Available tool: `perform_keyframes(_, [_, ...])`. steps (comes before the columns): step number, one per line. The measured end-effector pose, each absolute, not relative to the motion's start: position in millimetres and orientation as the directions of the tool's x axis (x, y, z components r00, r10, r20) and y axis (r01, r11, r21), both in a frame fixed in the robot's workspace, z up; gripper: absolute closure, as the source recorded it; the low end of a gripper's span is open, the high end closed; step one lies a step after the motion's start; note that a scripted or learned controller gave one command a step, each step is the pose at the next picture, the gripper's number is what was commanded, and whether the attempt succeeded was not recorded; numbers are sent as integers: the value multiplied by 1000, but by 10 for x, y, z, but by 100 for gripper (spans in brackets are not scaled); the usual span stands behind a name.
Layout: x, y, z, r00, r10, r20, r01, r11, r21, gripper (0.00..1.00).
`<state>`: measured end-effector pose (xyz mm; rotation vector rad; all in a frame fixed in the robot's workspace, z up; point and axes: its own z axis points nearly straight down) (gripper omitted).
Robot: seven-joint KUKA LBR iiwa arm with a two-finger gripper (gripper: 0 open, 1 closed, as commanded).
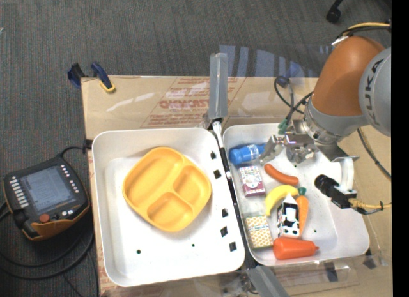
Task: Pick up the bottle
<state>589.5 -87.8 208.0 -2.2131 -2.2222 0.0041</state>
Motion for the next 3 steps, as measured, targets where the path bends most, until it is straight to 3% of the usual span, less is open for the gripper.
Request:
perform_keyframes(1, [5766, -76, 1852, 117, 993, 1, 993, -117, -7, 0])
perform_keyframes(2, [5768, -98, 1932, 123, 992, 2, 992, -123, -10, 100])
perform_keyframes(3, [5943, 573, 1851, 284, 959, -2, 959, -284, -6, 100])
